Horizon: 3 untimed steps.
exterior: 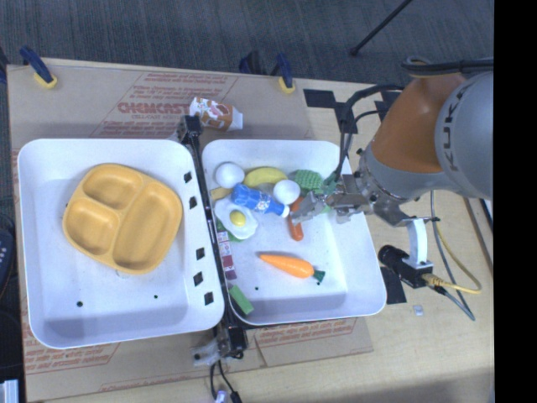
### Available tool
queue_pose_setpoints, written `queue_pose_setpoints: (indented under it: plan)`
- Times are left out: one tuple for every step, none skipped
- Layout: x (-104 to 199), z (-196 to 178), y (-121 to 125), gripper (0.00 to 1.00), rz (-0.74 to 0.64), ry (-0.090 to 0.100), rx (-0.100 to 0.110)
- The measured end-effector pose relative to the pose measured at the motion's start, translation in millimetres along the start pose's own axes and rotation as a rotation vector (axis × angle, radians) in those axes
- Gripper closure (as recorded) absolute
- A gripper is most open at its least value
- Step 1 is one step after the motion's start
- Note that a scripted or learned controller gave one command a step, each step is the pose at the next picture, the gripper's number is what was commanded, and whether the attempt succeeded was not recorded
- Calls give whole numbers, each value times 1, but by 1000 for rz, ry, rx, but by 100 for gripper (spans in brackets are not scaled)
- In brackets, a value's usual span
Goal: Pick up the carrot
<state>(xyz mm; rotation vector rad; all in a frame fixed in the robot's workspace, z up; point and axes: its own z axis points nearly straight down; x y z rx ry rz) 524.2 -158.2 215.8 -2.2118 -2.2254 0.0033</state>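
Observation:
The carrot (288, 265), orange with a small green top at its right end, lies flat in the front half of the right bin (357, 263). My gripper (312, 206) hangs over the bin's right middle, reaching in from the right, above and slightly right of the carrot and apart from it. A small orange-red piece (295, 229) lies just below the gripper tip, between it and the carrot.
Crowding the back of the right bin are a white egg (228, 175), a banana (265, 175), a green item (307, 179), a blue bottle (254, 199), a second white egg (287, 191) and a fried egg (238, 219). In the left bin (42, 300) sits a yellow divided plate (122, 217).

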Motion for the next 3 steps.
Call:
queue_pose_setpoints:
  plan:
    - [14, 118, -48, 0, 176, 1, 2]
    - [14, 108, -48, 100, 172, 2, 3]
    - [39, 5, -15, 100, 148, 0, -2]
